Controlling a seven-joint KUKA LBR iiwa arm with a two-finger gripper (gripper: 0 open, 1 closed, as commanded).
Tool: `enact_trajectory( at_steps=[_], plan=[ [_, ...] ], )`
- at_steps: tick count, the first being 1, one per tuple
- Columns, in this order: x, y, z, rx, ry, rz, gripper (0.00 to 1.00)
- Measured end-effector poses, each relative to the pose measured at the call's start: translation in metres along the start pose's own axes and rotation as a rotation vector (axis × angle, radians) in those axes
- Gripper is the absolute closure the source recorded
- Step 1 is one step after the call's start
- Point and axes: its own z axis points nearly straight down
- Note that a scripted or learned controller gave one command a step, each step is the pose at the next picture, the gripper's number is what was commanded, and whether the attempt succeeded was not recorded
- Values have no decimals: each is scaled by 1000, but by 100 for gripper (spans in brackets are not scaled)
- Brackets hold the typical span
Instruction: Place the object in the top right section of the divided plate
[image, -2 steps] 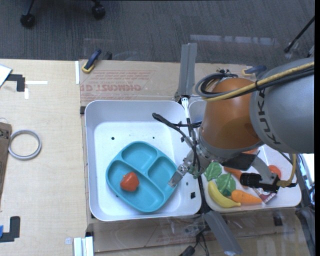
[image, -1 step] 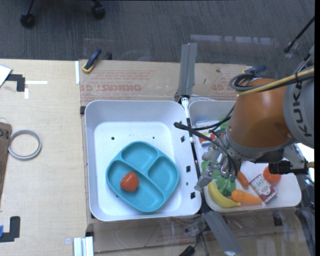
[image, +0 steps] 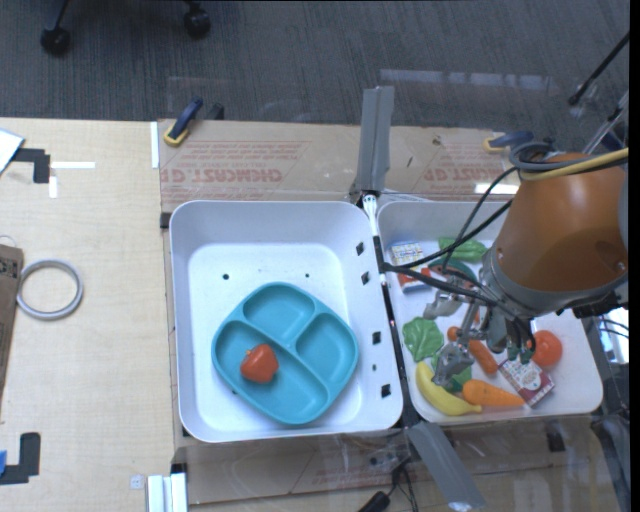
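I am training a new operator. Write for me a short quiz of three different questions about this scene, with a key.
1. True or false: the red tomato-like toy lies in the top right section of the blue divided plastic plate.
2. Which white bin holds the yellow toy banana: left or right?
3. Fill in: the arm's end effector hangs above the ____ bin.

Key:
1. False; it lies in the lower left section.
2. Right, beside an orange toy carrot.
3. Right.
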Motion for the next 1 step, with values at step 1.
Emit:
enact_trajectory(
  at_steps=[1],
  plan=[
    [-11, -59, 101, -2, -11, -5, 0]
  ],
)
